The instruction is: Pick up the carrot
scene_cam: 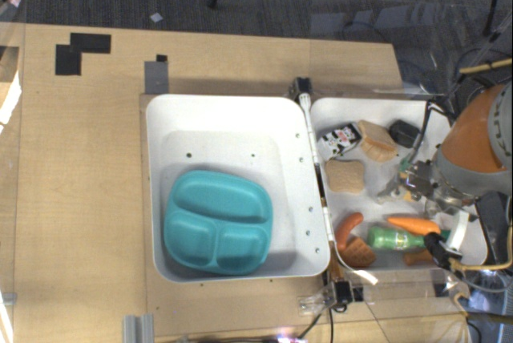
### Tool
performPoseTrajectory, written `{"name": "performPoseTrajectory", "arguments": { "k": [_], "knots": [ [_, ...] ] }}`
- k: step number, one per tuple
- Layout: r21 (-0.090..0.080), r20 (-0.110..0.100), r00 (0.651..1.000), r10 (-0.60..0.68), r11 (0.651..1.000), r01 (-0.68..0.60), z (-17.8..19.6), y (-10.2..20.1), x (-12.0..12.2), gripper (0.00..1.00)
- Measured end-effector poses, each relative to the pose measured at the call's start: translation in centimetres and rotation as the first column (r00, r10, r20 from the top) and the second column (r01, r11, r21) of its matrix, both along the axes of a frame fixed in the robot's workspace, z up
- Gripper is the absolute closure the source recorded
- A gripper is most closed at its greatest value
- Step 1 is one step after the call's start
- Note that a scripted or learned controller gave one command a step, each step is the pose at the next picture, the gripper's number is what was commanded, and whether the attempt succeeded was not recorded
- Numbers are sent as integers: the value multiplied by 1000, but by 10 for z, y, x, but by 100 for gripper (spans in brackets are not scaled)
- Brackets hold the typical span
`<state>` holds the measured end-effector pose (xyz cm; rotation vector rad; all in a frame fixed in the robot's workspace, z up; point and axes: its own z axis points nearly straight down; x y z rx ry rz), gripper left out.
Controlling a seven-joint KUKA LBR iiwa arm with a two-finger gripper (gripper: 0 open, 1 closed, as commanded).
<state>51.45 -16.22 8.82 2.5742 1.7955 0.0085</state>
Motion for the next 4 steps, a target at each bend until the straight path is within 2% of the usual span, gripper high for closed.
{"name": "performPoseTrajectory", "arguments": {
  "k": [1,2,3,4],
  "knots": [
    [-1,9,1000,11,1000,-11,12,1,4,100],
    [-1,7,1000,11,1000,-11,12,1,4,0],
    [-11,9,953,303,953,-302,1,17,-22,0],
    [-1,4,989,145,989,-145,0,-32,-23,0]
  ]
}}
